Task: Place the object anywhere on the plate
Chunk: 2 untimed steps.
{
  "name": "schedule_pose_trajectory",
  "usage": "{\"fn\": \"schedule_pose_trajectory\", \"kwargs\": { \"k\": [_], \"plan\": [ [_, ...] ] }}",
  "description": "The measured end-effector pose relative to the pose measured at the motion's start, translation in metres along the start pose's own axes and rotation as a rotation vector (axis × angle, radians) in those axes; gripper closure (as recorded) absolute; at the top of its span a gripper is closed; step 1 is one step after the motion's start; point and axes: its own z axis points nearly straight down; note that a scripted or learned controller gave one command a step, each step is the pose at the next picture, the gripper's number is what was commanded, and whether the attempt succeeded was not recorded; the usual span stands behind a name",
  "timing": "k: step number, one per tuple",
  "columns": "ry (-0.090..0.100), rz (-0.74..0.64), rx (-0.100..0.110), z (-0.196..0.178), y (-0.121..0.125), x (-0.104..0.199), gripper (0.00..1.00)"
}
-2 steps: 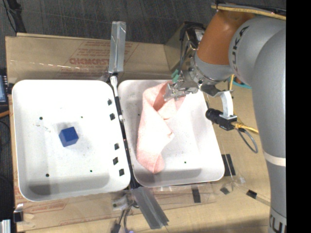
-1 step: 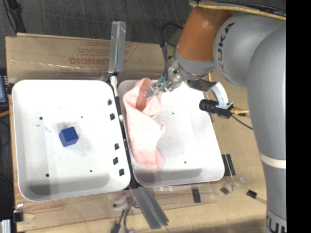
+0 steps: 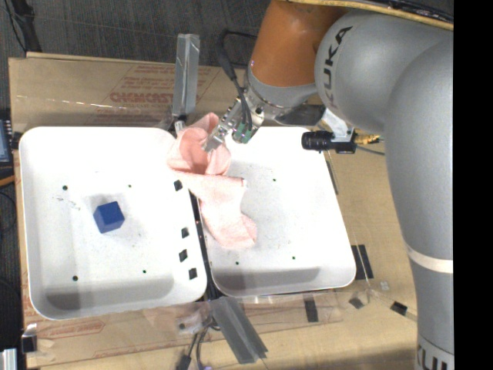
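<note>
Grey and bulky, the arm (image 3: 400, 129) fills the 3 o'clock side of the view, closest to the lens, with its orange band (image 3: 285, 41) at 12 o'clock and the letters "KUKA" readable on the grey shell just beside the band. Below the band the jaws (image 3: 218, 137) point down toward 7 o'clock and are closed on the upper edge of a pink cloth (image 3: 219, 199), a fold of it pinched between them. The cloth hangs from that pinch and drapes toward 6 o'clock, lying across the divide where the two bins touch, most of it spread in the right bin (image 3: 308, 206) and a corner over the rim of the left bin (image 3: 46, 206). A blue cube (image 3: 108, 216) sits alone in the left bin, toward 9 o'clock, well apart from the cloth. Both bins are white and shallow, with small dark dots on their floors. They rest on a bench (image 3: 370, 206) covered with brown cardboard; faded red print shows on the cardboard at 11 o'clock but is too blurred to read. Strips of black tape mark the bench near 5 o'clock. Behind the bench, at 12 o'clock, the floor is dark.
</note>
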Motion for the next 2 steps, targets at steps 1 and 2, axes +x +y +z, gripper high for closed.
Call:
{"fn": "schedule_pose_trajectory", "kwargs": {
  "k": [1,2],
  "plan": [
    [-0.002,-0.403,-0.001,0.000,0.052,0.031,1.00],
    [-0.001,-0.651,-0.001,0.009,0.093,0.057,1.00]
  ]
}}
